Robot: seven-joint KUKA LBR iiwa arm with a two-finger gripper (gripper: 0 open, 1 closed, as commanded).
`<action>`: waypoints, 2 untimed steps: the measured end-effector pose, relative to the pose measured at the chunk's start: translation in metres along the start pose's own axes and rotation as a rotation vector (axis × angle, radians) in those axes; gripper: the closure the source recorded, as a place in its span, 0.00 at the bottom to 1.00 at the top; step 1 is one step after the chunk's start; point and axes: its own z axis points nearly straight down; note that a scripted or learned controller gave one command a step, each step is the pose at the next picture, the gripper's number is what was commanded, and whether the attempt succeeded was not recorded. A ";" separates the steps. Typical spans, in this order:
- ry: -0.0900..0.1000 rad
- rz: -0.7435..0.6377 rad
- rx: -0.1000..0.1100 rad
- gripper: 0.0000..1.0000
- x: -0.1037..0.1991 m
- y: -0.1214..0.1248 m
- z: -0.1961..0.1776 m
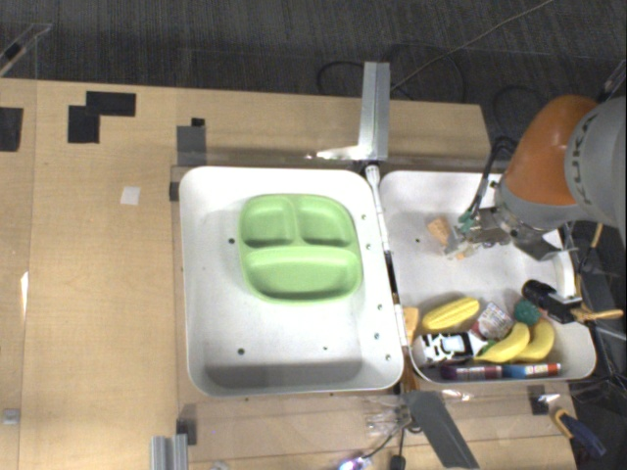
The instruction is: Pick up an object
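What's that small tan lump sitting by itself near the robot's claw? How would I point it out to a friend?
Start at the right-hand white bin, the one the arm reaches into. Most items crowd its near edge, among them a yellow banana. The tan block lies alone on bare white floor farther back, just left of the gripper; it is pale brown and set apart from the pile.

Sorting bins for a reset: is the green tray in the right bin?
No, the green tray lies in the left bin; the right bin holds small items instead.

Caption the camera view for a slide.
KUKA arm's gripper hovers in the right bin near a tan block; green divided plate fills the left bin.
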 end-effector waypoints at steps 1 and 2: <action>0.002 0.004 0.022 1.00 0.059 0.089 -0.080; 0.000 0.004 0.016 0.00 0.059 0.090 -0.081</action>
